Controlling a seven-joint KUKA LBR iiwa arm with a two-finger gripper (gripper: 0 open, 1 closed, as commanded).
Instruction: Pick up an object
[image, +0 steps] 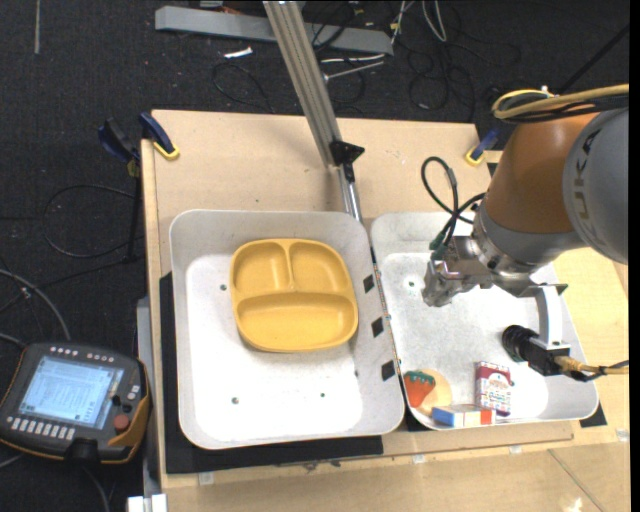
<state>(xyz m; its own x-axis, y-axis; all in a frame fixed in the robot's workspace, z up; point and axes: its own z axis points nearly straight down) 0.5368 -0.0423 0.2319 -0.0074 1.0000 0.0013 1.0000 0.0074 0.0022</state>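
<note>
I see the gripper (438, 290) hanging over the right bin (400, 240), well apart from the small objects at its near edge: a red-and-white carton (494, 387) and an orange toy (425, 388). A yellow divided plate (294, 295) lies in the left bin (200, 300).

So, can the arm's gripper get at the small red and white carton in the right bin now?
Probably yes. The gripper hangs over the same bin, and the carton lies uncovered near the front rim, with nothing between them.
</note>
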